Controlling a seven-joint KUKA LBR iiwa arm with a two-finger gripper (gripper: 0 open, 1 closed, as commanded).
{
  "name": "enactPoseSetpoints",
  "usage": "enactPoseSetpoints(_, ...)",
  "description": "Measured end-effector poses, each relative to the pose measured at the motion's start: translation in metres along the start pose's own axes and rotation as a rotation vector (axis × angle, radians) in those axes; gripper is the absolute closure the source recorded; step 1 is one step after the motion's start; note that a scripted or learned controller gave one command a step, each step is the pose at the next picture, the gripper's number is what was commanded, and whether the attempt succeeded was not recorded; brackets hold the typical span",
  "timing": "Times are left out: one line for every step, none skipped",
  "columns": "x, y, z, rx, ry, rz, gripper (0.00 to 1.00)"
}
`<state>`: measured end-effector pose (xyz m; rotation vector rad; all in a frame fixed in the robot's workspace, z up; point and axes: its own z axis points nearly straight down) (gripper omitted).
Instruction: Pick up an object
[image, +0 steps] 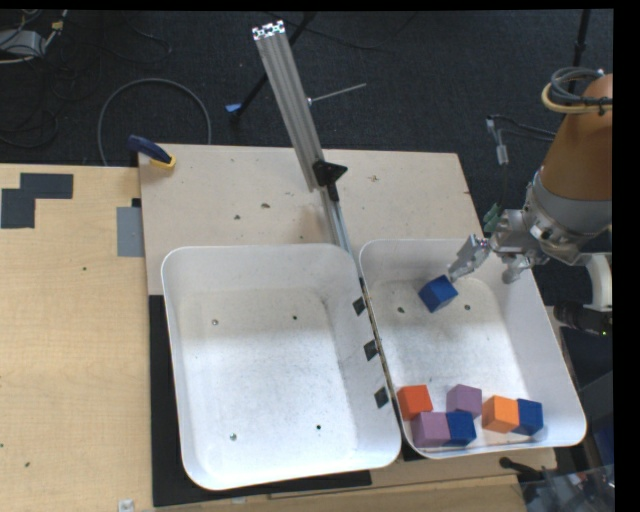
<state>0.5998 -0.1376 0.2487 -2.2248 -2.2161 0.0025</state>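
A blue cube (437, 293) sits tilted in the upper part of the right bin (545, 330). My gripper (486, 271) hangs just right of it, over the bin's back right corner, with its two fingers spread open. The left finger's tip is close to the cube's upper right corner, and the cube is not between the fingers. Along the bin's front edge lie an orange cube (414, 401), two purple cubes (464, 399) (431, 428), a blue cube (461, 428), another orange cube (500, 412) and a further blue cube (529, 416).
The left bin (200, 300) stands beside the right one, with black clips on the shared wall (368, 348). A slanted aluminium post (295, 110) rises behind the bins. A blue clamp (150, 150) grips the board's back left corner.
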Motion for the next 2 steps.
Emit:
enactPoseSetpoints(0.036,0.057,0.004,-0.003,0.001,-0.008,0.00)
enactPoseSetpoints(0.023,0.067,0.074,0.007,0.001,-0.004,0.00)
